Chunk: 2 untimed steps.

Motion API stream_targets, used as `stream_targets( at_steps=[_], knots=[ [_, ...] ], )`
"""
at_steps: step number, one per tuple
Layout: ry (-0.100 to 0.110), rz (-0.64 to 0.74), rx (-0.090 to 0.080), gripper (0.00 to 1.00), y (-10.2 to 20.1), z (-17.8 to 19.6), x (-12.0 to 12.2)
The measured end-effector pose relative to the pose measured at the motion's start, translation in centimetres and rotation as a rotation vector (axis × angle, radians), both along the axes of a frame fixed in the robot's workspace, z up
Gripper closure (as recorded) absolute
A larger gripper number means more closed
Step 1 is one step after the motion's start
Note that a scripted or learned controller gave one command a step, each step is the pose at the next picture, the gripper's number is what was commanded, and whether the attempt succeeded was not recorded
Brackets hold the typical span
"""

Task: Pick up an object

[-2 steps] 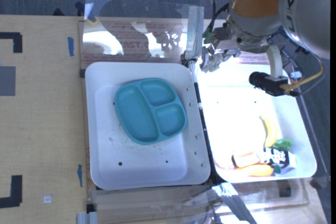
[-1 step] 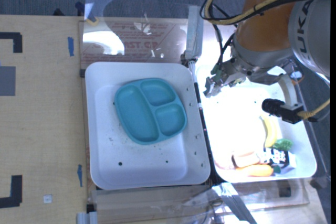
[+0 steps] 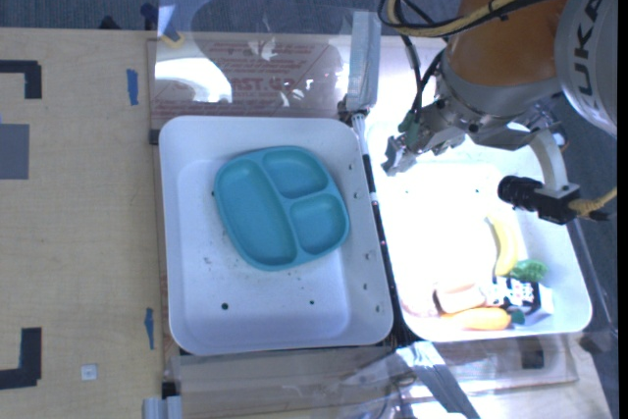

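Two white bins, side by side. One claw, on the grey arm with its orange band, hangs over the far left corner of the right bin, close to the wall between the bins. Whether its fingers are apart or together cannot be told: they show small and dark against the glare. Nothing visible between them.

Left bin, to the left of the claw: one blue divided plate with three compartments, lying flat.

Right bin, toward the near right corner, well apart from the claw: one yellow banana; one small green piece, perhaps a toy vegetable; one orange carrot-shaped piece; one pale pinkish item just behind it; one small black-and-white item, not identifiable. These lie crowded together, edges washed out by strong light.

One black cylindrical fitting on the arm juts over the right bin. The arm's upper part is cut off by the top and right edges.
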State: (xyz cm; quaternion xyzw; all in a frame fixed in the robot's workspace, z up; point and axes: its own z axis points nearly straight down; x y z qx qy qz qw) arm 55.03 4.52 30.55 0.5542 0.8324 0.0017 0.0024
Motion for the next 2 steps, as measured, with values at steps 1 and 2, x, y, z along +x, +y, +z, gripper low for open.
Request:
stream_targets(
  at_steps=[1, 2],
  knots=[
    [0.012, -0.296, -0.001, 1.0, -3.0, -7.5, -2.3],
    [0.0, 0.017, -0.002, 1.0, -7.4, -4.0, -1.8]
  ],
)
